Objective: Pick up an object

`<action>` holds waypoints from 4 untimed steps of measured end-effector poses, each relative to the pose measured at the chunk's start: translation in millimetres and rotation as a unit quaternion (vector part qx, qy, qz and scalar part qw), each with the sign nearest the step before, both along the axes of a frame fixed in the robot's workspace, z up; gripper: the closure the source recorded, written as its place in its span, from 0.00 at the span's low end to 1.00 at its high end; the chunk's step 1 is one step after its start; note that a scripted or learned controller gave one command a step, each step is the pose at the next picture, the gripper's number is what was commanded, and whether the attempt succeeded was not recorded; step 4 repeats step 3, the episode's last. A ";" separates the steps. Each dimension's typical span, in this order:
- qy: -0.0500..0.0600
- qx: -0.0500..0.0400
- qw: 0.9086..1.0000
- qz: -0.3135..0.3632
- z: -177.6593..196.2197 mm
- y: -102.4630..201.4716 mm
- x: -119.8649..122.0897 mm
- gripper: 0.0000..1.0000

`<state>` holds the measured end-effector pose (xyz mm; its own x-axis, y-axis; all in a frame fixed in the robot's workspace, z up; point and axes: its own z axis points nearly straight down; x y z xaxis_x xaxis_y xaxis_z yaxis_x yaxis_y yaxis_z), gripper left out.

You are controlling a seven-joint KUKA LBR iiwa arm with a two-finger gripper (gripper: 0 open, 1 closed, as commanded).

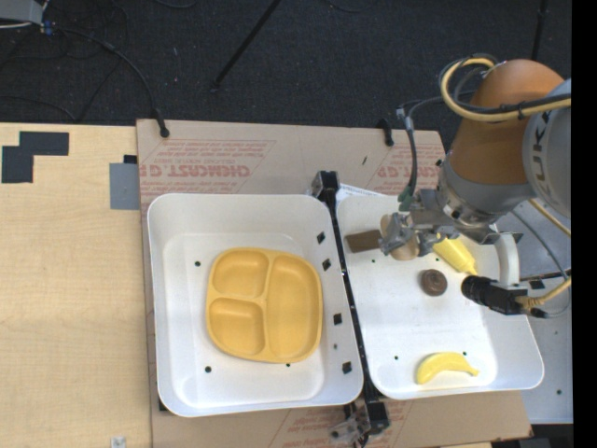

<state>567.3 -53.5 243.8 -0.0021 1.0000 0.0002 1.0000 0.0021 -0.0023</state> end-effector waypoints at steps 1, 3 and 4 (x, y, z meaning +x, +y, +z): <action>0.001 0.000 1.000 0.000 -9.7 57.6 7.5 1.00; 0.000 0.000 1.000 0.001 -30.0 149.7 36.5 1.00; 0.000 0.000 1.000 0.001 -30.0 149.7 36.5 1.00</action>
